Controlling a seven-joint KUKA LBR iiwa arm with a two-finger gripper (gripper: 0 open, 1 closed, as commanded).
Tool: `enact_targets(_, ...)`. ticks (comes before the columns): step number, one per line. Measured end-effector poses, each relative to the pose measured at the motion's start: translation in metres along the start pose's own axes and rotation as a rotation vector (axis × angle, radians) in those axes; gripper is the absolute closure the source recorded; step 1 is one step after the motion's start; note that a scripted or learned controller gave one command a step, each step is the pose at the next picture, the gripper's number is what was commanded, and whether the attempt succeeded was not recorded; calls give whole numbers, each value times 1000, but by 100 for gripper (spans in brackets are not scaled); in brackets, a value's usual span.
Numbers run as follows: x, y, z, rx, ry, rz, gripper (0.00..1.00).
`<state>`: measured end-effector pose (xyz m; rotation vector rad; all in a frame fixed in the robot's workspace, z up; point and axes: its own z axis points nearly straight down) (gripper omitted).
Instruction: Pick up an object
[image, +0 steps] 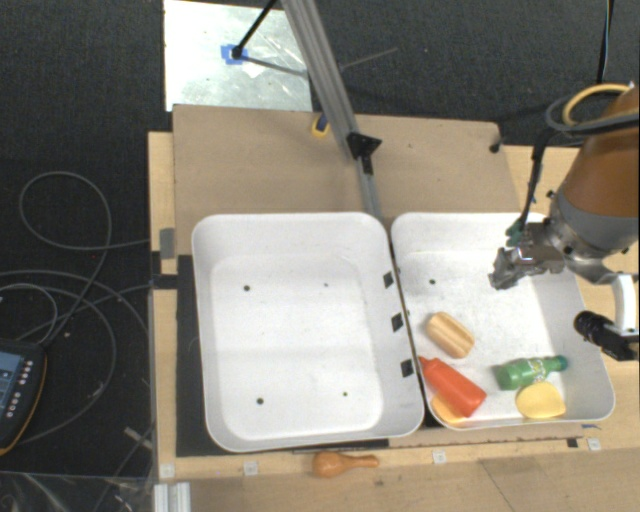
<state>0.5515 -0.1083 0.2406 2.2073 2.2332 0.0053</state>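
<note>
- Your fingers (503, 272) are hanging over the upper part of the right bin (600, 400), with nothing visible between them; how far apart they are, you cannot tell from this angle.
- You are looking at the approach step, by my reading: no object is being gripped yet.
- The candidates are lying in that bin's lower part: a tan roll (450, 335) nearest the fingers, an orange piece (453, 388) at the left wall, a green bottle (528, 371) and a yellow piece (541, 401) just beside it.
- The next move is probably calling for a shift towards the roll, then a straight descent.
- The left bin (225, 250) is sitting alongside on the brown tabletop (260, 160).
- A small orange thing (343, 462) is lying outside the bins, at the front edge.
- Cables (60, 230) are trailing over the dark floor at left.
</note>
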Motion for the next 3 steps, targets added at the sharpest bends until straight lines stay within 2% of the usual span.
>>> enact_targets(2,103,36,9,1,1,1,100)
enact_targets(3,157,45,-1,0,1,1,100)
